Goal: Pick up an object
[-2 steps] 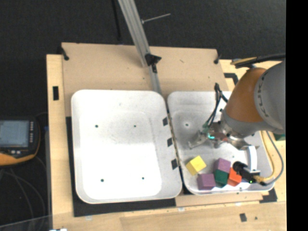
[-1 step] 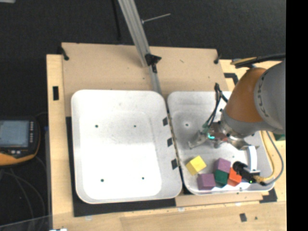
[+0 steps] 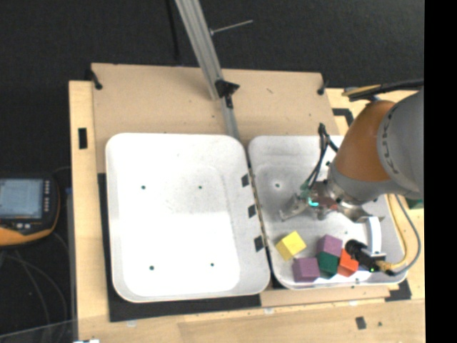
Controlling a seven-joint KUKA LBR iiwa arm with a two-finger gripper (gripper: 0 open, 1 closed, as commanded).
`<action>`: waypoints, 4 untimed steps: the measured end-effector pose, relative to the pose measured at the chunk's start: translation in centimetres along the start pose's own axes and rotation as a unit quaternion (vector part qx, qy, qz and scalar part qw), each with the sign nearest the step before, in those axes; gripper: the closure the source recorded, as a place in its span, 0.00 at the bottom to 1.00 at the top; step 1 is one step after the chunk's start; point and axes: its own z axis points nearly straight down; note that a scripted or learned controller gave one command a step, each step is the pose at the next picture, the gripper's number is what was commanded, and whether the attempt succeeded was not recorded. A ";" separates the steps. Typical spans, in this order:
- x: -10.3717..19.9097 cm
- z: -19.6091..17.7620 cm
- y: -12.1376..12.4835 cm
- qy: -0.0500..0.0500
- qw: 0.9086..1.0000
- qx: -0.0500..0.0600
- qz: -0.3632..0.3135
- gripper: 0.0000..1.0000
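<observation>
pale wood desk (image 3: 164, 98) on a dark carpeted floor (image 3: 43, 27), carrying two shallow white bins side by side. left bin (image 3: 178, 213): bare speckled base with four small dark dots. right bin (image 3: 275, 156): grey arm with orange band (image 3: 364, 145) reaches in from 3 o'clock and covers much of it. gripper (image 3: 303, 202) sits low over the bin's middle, a small teal light at its wrist; cannot tell whether it is open or closed, and nothing is seen held in it.

objects cluster at the right bin's 6 o'clock edge: yellow block (image 3: 291, 245) alone, just off the gripper at 6 o'clock; two purple blocks (image 3: 305, 269), a green block (image 3: 328, 263) and an orange block (image 3: 348, 263) packed touching one another.

a slanted metal rail (image 3: 203, 41) crosses the desk from 12 o'clock. a handheld pendant with a screen (image 3: 25, 206) lies off the desk at 9 o'clock.
</observation>
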 end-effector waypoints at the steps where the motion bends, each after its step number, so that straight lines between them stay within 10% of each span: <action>1: 0.0 0.0 0.0 0.000 1.000 0.000 0.000 0.00; 4: 0.0 0.0 0.0 0.000 1.000 0.000 0.001 0.00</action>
